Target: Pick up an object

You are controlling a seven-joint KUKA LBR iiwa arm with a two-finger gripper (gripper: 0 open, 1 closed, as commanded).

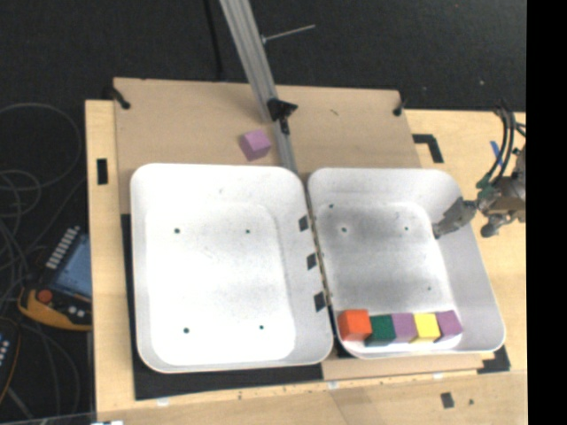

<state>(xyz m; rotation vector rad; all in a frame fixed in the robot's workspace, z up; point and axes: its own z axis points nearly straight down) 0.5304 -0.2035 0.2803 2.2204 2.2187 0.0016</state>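
Note:
Five blocks stand in a row along the front wall of the right bin (461, 264): orange block (356, 323), green block (382, 328), purple block (404, 326), yellow block (427, 326) and another purple block (448, 322). My gripper (469, 222) hangs over the right bin's far right part, well behind the row. It is open, with nothing between its fingers. One grey finger (447, 218) points left over the bin floor.
A lone purple cube (255, 144) lies on the bench behind the left bin (151, 237). A slanted metal rail (257, 69) runs down to the gap between the bins. Cables and a handheld controller (53, 304) lie left of the bench.

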